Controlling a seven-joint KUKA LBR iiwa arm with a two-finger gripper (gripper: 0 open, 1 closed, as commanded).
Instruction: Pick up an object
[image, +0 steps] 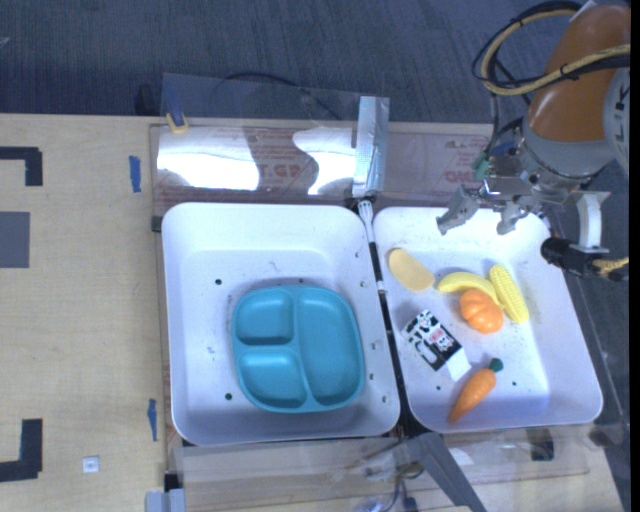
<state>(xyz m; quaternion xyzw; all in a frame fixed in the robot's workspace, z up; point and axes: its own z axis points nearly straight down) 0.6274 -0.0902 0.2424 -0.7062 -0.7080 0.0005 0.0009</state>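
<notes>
— Where is your hand just now?

— My gripper (481, 213) hangs over the far edge of the right bin (570, 395), near its far left corner. My two fingers (452, 215) stand wide apart, with nothing between them.

— And what lies under you in that bin?

— Nearest me, a pale yellow oval piece (409, 268) sits just inside the far left part, close to the wall shared with the other bin. Toward the middle there is a banana (462, 283), and an orange fruit (481, 312) touches it on the near side. A corn cob (508, 292) lies just beside both, toward the right wall, at a slant.

— Anything nearer the front edge?

— A small black and white card (433, 336) lies flat left of centre, tilted. A carrot (472, 393) lies toward the near edge, its green end pointing to the far right.

— Are you touching any of these?

— No. All of them rest on the bin floor, apart from my fingers.

— And the left bin (190, 260)?

— It carries a teal divided plate (297, 346) with three compartments, sitting near the middle, a little toward the near edge. Both bins sit side by side on the bench (70, 330), their inner walls touching.
</notes>
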